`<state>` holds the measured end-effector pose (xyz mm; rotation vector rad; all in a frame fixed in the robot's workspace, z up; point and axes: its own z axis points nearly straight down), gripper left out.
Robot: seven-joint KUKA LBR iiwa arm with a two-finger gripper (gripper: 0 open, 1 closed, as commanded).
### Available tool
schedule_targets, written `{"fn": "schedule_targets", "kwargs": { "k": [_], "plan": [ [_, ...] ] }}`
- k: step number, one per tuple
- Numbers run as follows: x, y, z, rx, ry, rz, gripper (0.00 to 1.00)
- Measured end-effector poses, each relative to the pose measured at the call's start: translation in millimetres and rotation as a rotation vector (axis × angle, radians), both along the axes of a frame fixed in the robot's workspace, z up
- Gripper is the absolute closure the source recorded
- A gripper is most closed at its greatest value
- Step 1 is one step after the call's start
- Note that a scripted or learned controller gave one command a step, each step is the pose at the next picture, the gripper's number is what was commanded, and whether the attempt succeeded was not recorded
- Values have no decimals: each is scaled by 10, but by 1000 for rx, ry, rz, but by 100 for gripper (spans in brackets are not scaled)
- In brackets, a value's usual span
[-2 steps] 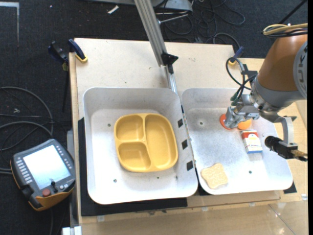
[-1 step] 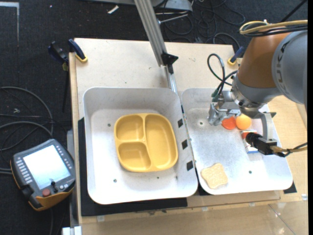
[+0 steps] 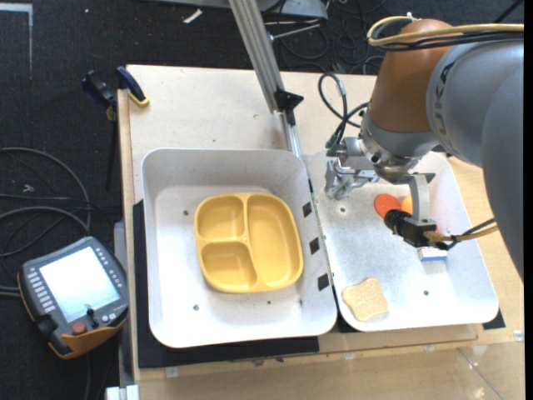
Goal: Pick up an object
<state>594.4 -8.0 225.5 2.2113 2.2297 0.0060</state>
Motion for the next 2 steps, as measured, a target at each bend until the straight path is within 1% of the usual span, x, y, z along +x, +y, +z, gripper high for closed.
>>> {"fn": "schedule_targets", "kwargs": {
  "k": [1, 2],
  "plan": [
    [217, 600, 80, 1, 0, 0, 100],
    [397, 1019, 29, -1, 1, -2, 100]
  ]
}}
